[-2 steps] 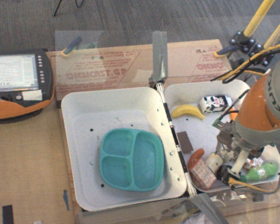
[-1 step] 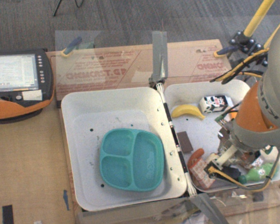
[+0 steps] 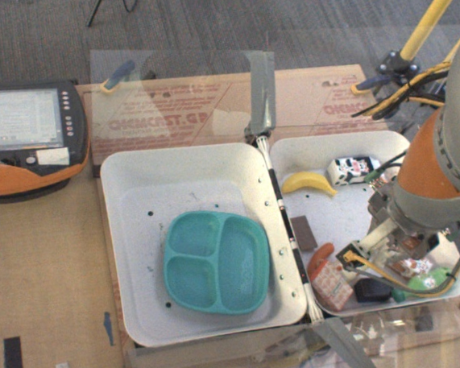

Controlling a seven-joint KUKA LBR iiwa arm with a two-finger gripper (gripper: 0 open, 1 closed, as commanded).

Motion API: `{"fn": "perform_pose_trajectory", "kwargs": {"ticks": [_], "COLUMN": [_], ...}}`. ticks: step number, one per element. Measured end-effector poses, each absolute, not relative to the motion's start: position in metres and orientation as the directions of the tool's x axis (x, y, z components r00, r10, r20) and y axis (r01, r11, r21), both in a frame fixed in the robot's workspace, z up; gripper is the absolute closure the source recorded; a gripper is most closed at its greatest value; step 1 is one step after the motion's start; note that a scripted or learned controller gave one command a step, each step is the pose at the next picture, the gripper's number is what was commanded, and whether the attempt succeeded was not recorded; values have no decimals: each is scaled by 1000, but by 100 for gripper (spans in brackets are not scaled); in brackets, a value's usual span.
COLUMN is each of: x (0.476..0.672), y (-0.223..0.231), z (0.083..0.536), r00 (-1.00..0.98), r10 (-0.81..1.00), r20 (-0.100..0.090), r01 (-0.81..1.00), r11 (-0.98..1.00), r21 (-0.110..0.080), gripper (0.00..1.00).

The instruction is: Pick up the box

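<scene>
We see the arm (image 3: 436, 175) reaching over the right bin (image 3: 291, 150) at the frame's lower right, its pincer (image 3: 398, 248) low among clutter; we cannot tell its state. The teal plate (image 3: 217, 261) fills the left bin (image 3: 125, 189). The box (image 3: 332, 284), a small red-printed carton, lies at the right bin's lower left beside a red sausage-shaped toy (image 3: 320, 258). We judge it light, slightly crushable, best taken across its narrow sides.

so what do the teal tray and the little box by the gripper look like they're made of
The teal tray looks like molded plastic: one even color, rounded compartments, a soft sheen. The box near the gripper looks like printed cardboard or a carton, with a red and white printed face and flat sides, though its finish is too small to judge.
</scene>
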State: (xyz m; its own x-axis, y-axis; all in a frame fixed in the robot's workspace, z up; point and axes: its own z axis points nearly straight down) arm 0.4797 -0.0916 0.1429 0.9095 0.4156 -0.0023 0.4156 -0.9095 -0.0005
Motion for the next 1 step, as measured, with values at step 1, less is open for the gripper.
{"fn": "perform_pose_trajectory", "kwargs": {"ticks": [1], "x": [505], "y": [-108], "z": [153], "r00": [958], "r10": [285], "r20": [-4], "r01": [285], "r11": [-959], "r21": [-3], "gripper": [100]}}
